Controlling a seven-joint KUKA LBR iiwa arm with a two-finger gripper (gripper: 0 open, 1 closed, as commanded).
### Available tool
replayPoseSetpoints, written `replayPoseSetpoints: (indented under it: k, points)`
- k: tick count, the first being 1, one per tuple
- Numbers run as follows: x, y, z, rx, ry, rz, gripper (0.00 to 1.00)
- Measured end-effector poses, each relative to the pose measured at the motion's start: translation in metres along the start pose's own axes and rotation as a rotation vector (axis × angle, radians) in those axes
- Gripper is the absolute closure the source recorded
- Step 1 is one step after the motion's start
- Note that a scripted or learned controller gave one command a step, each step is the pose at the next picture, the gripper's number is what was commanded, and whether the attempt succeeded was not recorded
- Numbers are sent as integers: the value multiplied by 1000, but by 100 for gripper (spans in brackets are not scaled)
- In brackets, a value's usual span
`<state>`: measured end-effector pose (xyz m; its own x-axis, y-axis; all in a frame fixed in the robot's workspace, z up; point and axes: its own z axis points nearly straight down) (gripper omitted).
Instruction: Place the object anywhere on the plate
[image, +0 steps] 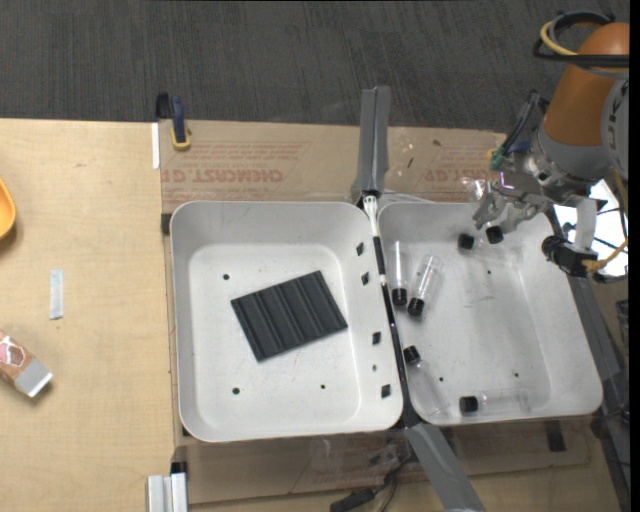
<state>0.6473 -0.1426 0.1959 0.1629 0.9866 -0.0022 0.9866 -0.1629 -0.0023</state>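
A dark ribbed rectangular plate (290, 314) lies flat and slightly turned in the middle of the left bin (200, 400). Several clear vials with black caps lie in the right bin (570, 340): two (398, 275) (421, 283) side by side near its left wall, and one (490, 402) along its front edge. A loose black cap (410, 354) sits by the left wall. My gripper (480, 238) hangs over the right bin's back right corner, apart from all the vials. It is open, with nothing visible between its black-tipped fingers (466, 241).
A raised divider (385, 300) separates the two bins. Brown cardboard (260, 170) lies behind them. On the wooden bench to the left are a small wrapped item (22, 366) and a grey strip (56, 295). Cables (580, 255) hang off the arm at the right.
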Motion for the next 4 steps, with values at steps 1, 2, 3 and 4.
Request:
replayPoseSetpoints:
  k: [1, 2, 3, 4]
  points:
    - [36, -87, -67, 2, 1, 348, 100]
    - [70, -172, -101, 3, -1, 694, 100]
    - [128, -165, -133, 0, 0, 1210, 100]
    - [172, -201, -110, 0, -1, 1210, 100]
